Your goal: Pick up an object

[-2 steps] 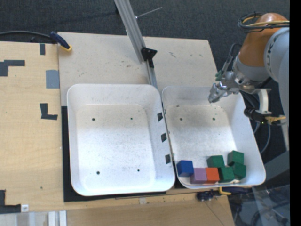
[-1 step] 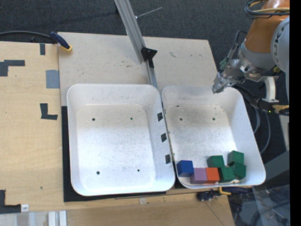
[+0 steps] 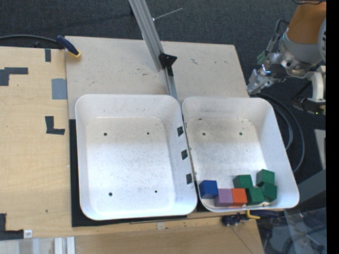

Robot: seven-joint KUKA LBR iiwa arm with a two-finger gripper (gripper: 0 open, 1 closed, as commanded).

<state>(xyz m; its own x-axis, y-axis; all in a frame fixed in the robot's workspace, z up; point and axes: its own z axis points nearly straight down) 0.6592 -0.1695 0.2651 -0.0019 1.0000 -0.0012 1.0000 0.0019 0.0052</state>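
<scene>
Camera view: fixed above the bench, slanting down on two shallow white plastic bins set side by side.
Arm: grey with an orange band, parked at the upper right, off the bins, likely clear of them before a reach.
Gripper: hangs just past the right bin's far right corner, over dark floor; nothing is seen in it, and its opening cannot be told.
Right bin: holds every block, crowded along its near wall, well apart from the gripper.
Blocks: small blue cube, lilac cube, orange cube, and a cluster of dark green cubes.
Left bin: speckled white floor.
Next: judged, a descent toward the near-wall cluster.
</scene>
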